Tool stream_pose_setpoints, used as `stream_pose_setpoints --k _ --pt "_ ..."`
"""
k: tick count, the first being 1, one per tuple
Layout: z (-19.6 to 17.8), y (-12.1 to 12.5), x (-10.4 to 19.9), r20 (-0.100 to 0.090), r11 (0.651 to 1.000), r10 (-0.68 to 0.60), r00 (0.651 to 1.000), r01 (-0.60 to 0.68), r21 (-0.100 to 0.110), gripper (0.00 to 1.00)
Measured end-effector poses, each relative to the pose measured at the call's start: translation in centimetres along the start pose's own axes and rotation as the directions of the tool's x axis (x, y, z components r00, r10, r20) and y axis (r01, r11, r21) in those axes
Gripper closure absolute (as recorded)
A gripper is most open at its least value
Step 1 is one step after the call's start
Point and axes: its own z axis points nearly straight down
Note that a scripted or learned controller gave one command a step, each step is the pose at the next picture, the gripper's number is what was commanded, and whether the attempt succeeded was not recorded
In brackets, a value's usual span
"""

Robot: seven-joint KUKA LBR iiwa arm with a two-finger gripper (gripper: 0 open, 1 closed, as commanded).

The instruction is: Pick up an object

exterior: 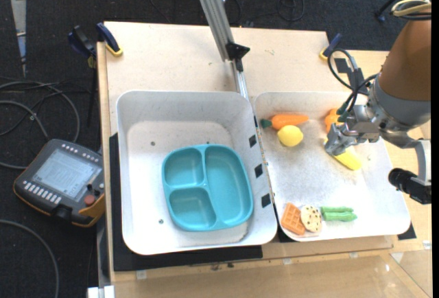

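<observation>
- The grey arm with an orange band (410, 70) comes in from the right edge of the frame, its upper part filling the upper right.
- The two-finger gripper (337, 144) hangs low over the right shallow white bin (384, 211), in that bin's upper right part.
- Whether the jaws are spread or pressed together cannot be told; the fingertips merge with the bin floor and nearby toys.
- A yellow wedge-shaped toy piece (348, 160) lies just below and right of the gripper tip, touching or almost touching it; no object can be seen between the fingers.
- A small orange object (332, 116) peeks out just above the gripper, partly hidden by the wrist.
- A round yellow lemon-like toy (290, 135) sits in the upper left of the right bin, touching an orange carrot-shaped toy (291, 120) lying just above it.
- Along the lower edge of the right bin lie an orange waffle-patterned square (293, 219), a pale speckled cookie-like disc (311, 218) beside it, and a green pea-pod toy (338, 214) to the right.
- The left shallow white bin (137, 145) holds a turquoise three-compartment plastic plate (206, 187) near its centre.
- A grey handheld control pendant with a screen (58, 180) lies on the dark floor at the frame's left edge.
</observation>
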Motion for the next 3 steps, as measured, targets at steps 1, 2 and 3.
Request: stream_pose_setpoints --k 1,2,3 --pt "1.4 0.8 4.4 -0.001 1.0 0.0 1.0 0.0 0.004 1.0" --pt "2.8 2.6 9.8 0.0 1.0 -0.001 1.0 0.001 0.002 1.0" --pt "2.3 3.0 15.4 -0.001 1.0 -0.002 1.0 0.002 0.001 1.0"
